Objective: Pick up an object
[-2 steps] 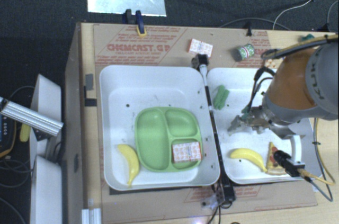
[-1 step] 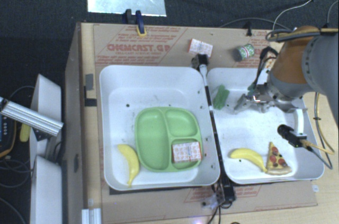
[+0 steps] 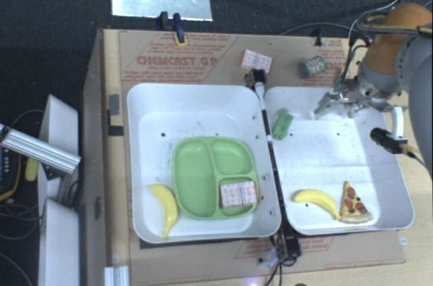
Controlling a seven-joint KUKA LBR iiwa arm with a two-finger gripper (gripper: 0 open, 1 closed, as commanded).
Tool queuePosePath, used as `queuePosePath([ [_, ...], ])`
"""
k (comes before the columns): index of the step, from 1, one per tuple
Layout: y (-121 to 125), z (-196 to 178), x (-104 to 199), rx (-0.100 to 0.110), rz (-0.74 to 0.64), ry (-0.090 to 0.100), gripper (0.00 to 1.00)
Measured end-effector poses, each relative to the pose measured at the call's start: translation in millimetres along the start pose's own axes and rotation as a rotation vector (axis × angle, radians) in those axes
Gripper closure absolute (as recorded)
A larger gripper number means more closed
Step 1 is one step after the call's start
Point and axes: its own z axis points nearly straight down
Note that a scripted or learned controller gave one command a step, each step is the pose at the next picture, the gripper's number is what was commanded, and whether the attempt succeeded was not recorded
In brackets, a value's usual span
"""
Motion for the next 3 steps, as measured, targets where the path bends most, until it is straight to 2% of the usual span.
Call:
queuePosePath([
  [1, -81.3, 4.5, -9.6, 0.003, 0.003, 0.000, 0.00],
  [2, -176.2, 4.3, 16.4, 0.004, 0.004, 0.002, 0.00],
  [3, -136.7, 4.1, 65.7, 0.002, 0.000, 0.002, 0.00],
])
